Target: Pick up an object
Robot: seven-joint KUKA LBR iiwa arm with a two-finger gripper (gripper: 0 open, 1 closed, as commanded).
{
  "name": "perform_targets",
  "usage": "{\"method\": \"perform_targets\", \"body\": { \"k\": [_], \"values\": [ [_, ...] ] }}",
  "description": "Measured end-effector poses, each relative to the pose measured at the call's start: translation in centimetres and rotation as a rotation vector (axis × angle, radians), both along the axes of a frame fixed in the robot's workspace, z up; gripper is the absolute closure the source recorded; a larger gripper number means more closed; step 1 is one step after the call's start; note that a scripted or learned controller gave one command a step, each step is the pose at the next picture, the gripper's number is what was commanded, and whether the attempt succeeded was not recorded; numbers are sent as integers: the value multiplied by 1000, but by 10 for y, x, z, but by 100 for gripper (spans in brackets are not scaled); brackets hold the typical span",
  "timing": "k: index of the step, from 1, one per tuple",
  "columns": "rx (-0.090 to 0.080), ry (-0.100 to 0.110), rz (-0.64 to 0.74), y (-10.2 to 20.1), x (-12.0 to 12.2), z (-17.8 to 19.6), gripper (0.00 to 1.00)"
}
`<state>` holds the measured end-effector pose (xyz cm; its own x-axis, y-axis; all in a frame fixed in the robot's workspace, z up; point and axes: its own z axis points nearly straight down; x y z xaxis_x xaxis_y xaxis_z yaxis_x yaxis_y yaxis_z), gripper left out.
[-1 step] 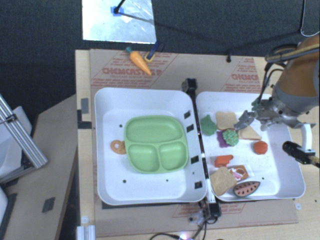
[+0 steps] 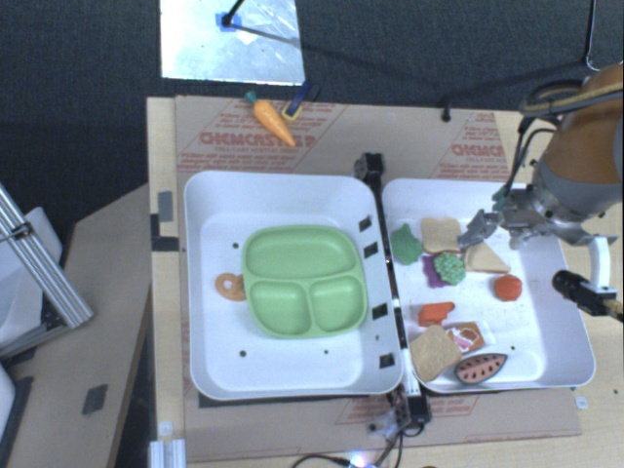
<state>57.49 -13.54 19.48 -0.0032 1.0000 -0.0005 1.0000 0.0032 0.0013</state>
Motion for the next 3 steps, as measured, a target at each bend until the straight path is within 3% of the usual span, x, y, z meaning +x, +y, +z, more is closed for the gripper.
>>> {"method": "perform_targets", "body": {
  "k": [2, 3],
  "values": [
    [-4, -4, -3, -1, 12, -102, 0],
    [-5, -17, -2, -1, 16, -87, 100]
  ]
}}
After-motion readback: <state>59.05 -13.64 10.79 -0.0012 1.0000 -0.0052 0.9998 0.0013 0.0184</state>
